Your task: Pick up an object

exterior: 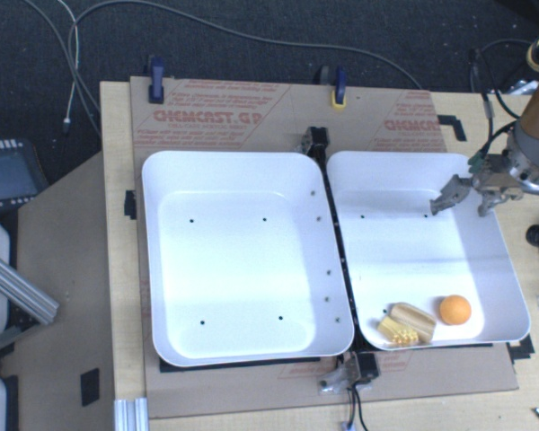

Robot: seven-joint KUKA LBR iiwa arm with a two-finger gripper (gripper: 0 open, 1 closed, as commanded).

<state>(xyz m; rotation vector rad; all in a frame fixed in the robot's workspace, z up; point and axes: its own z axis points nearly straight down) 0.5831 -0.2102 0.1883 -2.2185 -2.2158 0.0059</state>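
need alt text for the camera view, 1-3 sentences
Seen from above, the gripper hangs open over the far right edge of the right white bin, holding nothing. An orange ball and a corn cob with a tan roll-shaped item beside it lie apart from it at that bin's near edge; the left white bin sits alongside.

Dark carpet floor (251,25) (cables (45,7) trailing) around a pale wooden bench (126,268).

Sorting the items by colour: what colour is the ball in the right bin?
Orange. The ball shows plainly in the camera view, near the right bin's front edge.
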